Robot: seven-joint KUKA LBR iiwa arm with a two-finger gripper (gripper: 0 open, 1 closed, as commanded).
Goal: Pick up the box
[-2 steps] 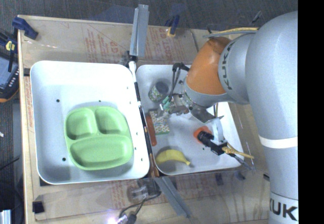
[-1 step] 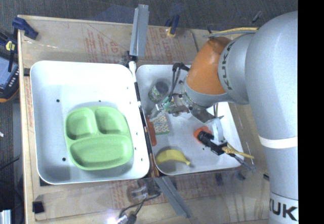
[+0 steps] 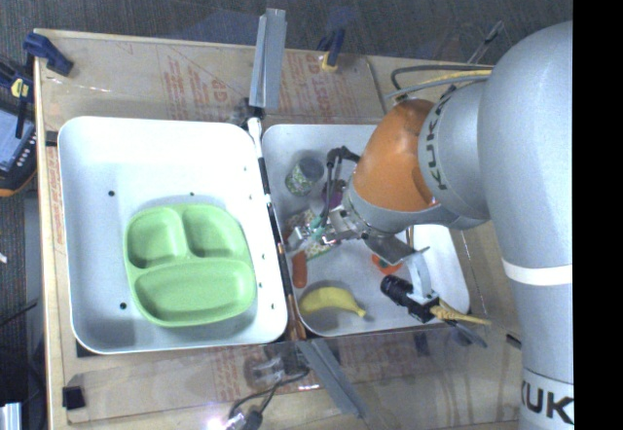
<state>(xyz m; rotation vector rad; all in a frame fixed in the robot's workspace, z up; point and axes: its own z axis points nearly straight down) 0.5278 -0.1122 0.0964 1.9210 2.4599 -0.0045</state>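
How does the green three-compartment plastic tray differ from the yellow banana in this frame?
The green three-compartment plastic tray lies in the left white bin; the yellow banana in the right white bin. The tray is far bigger than the banana. The tray is a rounded rectangle with wells, the banana a curved fruit. Both rest on a bin floor.

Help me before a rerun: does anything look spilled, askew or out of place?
Nothing stands out. The green divided plate lies flat in the left bin; a banana and small cup sit in the right bin.
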